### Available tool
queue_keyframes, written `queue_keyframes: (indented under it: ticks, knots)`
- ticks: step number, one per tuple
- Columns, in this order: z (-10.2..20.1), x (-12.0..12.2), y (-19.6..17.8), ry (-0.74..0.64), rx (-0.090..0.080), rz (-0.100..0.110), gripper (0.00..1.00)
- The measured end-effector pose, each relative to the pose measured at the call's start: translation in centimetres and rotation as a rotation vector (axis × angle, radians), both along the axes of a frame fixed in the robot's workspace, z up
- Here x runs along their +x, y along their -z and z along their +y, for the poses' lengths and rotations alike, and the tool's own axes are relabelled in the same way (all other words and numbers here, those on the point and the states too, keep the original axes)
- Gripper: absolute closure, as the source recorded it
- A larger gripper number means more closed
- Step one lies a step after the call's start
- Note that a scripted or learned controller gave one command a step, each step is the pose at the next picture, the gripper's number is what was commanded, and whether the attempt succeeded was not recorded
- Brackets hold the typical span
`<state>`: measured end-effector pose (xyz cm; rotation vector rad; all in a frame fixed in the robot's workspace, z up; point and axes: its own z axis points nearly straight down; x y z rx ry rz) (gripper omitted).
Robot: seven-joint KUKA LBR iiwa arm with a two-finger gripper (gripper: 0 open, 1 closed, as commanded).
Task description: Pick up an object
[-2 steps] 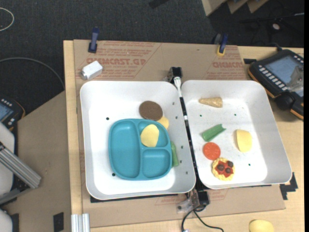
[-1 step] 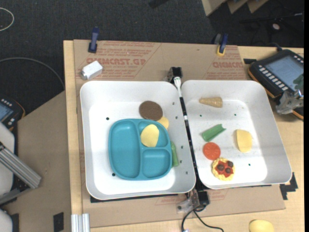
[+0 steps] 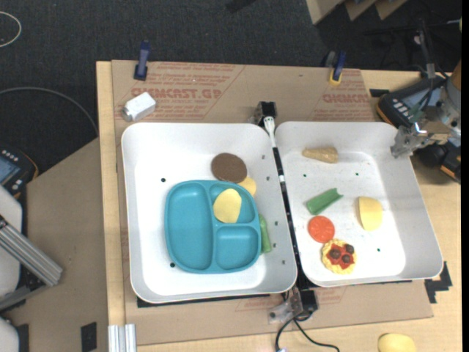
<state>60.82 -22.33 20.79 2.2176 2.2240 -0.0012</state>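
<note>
Hovering at the right bin's (image 3: 432, 251) upper right corner, end effector (image 3: 405, 139) sits outside the rim; spread or pressed together, cannot tell. Nothing seen between its tips. Inside this bin, all apart from it: tan bread piece (image 3: 320, 154) nearest, yellow wedge (image 3: 370, 213), green bean (image 3: 323, 199), red slice (image 3: 321, 229), small pizza (image 3: 338, 255) farthest. Left bin (image 3: 139, 196) holds blue divided tray (image 3: 212, 226), brown disc (image 3: 229, 167).

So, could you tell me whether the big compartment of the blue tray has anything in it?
Empty: the blue tray's large left compartment shows only bare blue. A yellow piece lies in its upper right compartment.
</note>
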Motion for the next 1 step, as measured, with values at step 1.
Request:
queue_keyframes:
  ticks: [1]
  knots:
    - [3.11,-0.23,-19.03,-0.002,-0.005,-0.021,1.00]
